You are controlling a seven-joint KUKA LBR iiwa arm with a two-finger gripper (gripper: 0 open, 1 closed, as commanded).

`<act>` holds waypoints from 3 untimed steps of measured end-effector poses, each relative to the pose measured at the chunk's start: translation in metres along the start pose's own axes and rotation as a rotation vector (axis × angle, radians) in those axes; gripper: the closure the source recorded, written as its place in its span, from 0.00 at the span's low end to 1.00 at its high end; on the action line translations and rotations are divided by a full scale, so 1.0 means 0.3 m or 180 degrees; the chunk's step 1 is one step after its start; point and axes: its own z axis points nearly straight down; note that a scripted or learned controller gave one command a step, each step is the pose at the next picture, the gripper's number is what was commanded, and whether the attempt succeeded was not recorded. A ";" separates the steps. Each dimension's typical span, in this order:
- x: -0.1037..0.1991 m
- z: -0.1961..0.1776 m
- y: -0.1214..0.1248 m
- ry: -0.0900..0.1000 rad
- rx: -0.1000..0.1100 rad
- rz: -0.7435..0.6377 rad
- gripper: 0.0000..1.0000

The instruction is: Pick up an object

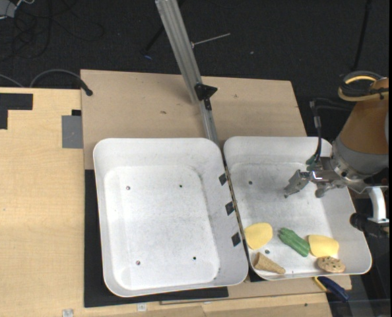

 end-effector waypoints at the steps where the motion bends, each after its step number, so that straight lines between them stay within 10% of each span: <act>1: 0.008 0.145 -0.001 -0.0001 -0.0006 0.0002 0.00; 2: 0.002 0.103 0.000 -0.0005 -0.0017 0.0019 1.00; 3: -0.032 -0.083 0.016 -0.0013 -0.0041 0.0020 1.00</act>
